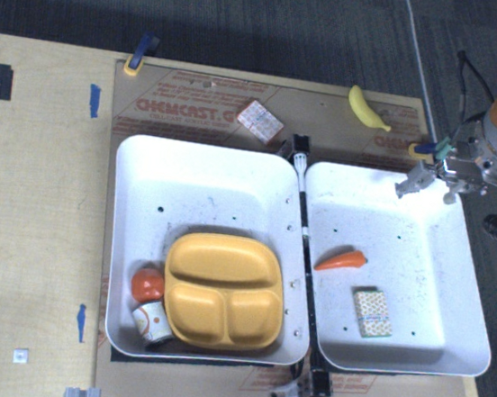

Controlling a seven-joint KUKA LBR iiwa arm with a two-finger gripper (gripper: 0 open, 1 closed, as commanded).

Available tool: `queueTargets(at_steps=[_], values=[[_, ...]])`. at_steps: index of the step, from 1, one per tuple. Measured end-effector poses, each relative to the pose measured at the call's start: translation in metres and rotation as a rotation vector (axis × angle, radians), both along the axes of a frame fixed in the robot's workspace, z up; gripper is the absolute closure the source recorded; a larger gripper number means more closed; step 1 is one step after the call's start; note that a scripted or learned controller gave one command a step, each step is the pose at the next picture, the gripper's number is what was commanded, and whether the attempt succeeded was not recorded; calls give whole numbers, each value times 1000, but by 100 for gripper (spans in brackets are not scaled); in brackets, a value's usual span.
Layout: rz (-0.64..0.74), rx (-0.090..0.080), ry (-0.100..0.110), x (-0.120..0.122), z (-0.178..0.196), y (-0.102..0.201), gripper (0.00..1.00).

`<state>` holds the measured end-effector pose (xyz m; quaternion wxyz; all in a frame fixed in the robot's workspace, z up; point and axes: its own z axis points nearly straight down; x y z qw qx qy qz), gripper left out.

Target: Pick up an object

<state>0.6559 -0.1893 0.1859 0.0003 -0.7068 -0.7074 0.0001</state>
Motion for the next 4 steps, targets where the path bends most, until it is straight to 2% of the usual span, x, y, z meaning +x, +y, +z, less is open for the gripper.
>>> queueTargets(at_steps=[1, 2, 3, 4], values=[[0, 0, -1, -43, -98, 2, 0], [-1, -1, -1, -100, -100, 11, 0], [-1, 1, -1, -168, -100, 63, 0], [0, 0, -3, -175, -100, 87, 0]])
